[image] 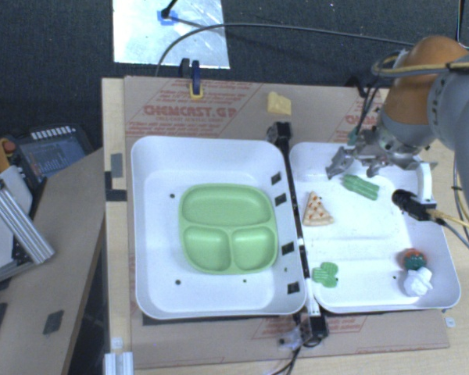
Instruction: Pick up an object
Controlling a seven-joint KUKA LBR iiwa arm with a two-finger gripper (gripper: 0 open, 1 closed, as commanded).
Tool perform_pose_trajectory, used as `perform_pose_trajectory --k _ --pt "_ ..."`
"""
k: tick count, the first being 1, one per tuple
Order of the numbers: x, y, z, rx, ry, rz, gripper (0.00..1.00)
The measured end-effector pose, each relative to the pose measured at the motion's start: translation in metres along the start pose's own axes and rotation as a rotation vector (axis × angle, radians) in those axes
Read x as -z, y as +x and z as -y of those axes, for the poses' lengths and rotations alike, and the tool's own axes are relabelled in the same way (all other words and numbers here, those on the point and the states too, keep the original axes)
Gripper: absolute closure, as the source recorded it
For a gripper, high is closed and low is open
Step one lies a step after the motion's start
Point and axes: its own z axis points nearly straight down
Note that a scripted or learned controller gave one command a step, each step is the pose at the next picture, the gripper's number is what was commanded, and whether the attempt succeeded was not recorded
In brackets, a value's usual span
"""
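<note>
The claw (358, 166) hangs over the far part of the right bin (359, 241), close to its far edge. Its fingers are spread wide and there is nothing between them. Just beside it, on the side toward the near edge, lies a short green stick (361, 186), which I take as the thing to pick. It lies flat on the bin floor and at a slant.

I judge it to be a light, stiff plastic toy with a smooth skin, so it may roll or slip out if the grip is off centre. The best hold is probably across its narrow width at the middle, with the fingers turned square to its long side.

Nothing touches the stick. A pizza slice (316, 209) lies near the left wall of the same bin, apart from it. A small green piece (325, 273) sits at the near left corner, and a white, red and teal toy (414, 272) at the near right corner, both well apart. The left bin (156, 178) holds a green divided plate (227, 229). What could hinder the claw is mainly the far wall of the bin, which is near
</note>
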Motion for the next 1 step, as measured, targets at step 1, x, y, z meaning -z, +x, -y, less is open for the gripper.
perform_pose_trajectory --k 1 --pt "0.0136 -0.0003 -0.0012 0.001 -0.005 0.001 1.00"
